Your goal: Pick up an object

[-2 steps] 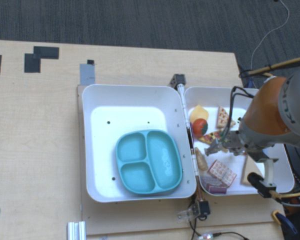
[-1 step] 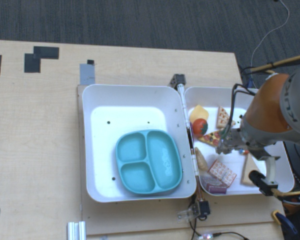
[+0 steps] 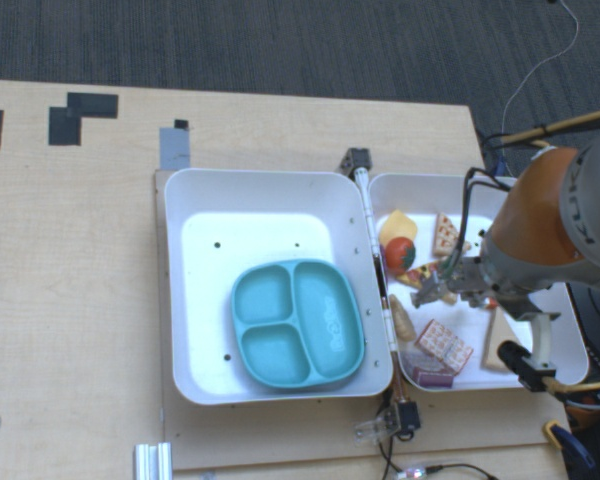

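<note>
The right bin (image 3: 430, 190) holds several toy foods. A yellow wedge (image 3: 398, 225) and a red tomato (image 3: 400, 254) lie at its left. A speckled cracker (image 3: 445, 235) sits toward the back, and a small multicoloured piece (image 3: 417, 274) lies near the middle. Along the front are a tan bread stick (image 3: 402, 319), a pink checked packet (image 3: 445, 345) and a purple piece (image 3: 435, 377). My gripper (image 3: 438, 290) hangs low over the bin's middle, just right of the multicoloured piece. The wrist hides what lies under it.
The left bin (image 3: 195, 203) carries a blue three-compartment plate (image 3: 298, 322). A tan block (image 3: 500, 344) lies at the right bin's front right, beside a black part of the arm (image 3: 523, 362). Cables run along the right side.
</note>
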Robot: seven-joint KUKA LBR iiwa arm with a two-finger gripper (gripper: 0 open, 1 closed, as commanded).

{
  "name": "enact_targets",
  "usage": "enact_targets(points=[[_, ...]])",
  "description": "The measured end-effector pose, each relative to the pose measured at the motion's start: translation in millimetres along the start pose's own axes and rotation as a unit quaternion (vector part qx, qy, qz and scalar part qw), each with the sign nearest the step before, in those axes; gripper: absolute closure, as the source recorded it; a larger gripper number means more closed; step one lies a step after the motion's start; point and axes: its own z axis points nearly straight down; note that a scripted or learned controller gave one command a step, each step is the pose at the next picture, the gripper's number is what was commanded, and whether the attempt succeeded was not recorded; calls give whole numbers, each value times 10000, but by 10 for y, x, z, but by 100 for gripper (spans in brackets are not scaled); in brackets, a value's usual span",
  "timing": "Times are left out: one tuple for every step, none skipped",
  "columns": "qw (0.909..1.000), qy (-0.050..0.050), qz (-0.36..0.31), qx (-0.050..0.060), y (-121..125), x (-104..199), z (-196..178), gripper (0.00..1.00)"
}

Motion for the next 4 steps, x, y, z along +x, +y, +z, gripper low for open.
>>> enact_targets(points=[[10000,-30,36,-3,-246,70,198,0],[10000,-19,22,-15,-228,85,94,100],[10000,20,-12,71,195,708,-758,100],[10000,15,-13,78,190,700,-754,0]])
